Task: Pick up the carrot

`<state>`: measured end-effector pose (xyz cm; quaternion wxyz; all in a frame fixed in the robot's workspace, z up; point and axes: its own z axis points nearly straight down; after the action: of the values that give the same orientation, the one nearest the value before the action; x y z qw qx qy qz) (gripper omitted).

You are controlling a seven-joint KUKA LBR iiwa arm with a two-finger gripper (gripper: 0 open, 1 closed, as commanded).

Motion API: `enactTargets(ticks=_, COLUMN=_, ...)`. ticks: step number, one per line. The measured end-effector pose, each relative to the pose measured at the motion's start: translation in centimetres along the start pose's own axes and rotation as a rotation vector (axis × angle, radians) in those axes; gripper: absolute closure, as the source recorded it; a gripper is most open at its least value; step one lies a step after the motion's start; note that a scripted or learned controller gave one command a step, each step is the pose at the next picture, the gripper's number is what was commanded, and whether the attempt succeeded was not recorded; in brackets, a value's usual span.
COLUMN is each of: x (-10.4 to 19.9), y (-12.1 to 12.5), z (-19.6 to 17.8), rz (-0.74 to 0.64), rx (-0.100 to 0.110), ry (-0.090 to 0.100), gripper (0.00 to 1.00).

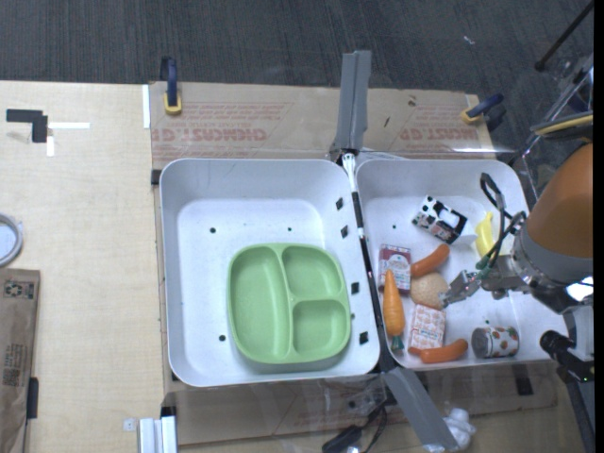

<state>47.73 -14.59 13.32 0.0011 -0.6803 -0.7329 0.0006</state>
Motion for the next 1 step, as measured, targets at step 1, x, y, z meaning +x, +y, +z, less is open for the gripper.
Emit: enactTargets(ticks=1, x=0.00, y=0.00, z=0.00, rz=0.000, rx=0.000, ry=0.000, gripper=0.00)
